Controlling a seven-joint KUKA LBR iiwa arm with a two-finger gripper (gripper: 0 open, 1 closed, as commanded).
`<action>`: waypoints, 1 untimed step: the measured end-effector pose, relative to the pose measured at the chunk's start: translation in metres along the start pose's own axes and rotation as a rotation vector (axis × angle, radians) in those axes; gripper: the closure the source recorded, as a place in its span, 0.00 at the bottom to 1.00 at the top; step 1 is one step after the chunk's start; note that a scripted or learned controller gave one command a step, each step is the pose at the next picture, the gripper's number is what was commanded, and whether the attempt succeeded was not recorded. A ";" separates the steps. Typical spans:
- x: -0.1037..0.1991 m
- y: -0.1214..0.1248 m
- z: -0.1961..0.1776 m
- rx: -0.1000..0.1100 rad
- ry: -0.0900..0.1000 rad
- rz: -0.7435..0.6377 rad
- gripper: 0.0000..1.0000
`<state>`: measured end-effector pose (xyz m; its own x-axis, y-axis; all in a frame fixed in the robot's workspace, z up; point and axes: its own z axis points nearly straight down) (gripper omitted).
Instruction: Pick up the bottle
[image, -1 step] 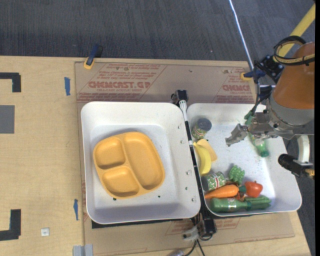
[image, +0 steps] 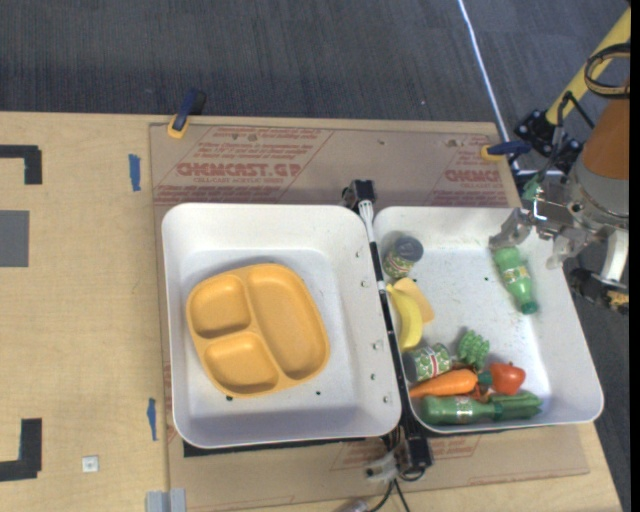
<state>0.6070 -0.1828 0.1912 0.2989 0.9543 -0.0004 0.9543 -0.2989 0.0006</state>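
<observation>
Gripper (image: 530, 225), finger state indiscernible, is poised at the bottle's (image: 516, 278) one o'clock; approach step; descent and closure required.

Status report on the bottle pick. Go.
Pincer above right bin, far side. Green bottle lying just below it, not gripped. Nothing blocking.
</observation>
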 end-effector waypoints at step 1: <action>-0.013 0.021 0.092 0.001 0.013 0.029 0.00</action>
<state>0.6230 -0.2011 0.0988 0.3264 0.9451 0.0126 0.9452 -0.3264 -0.0008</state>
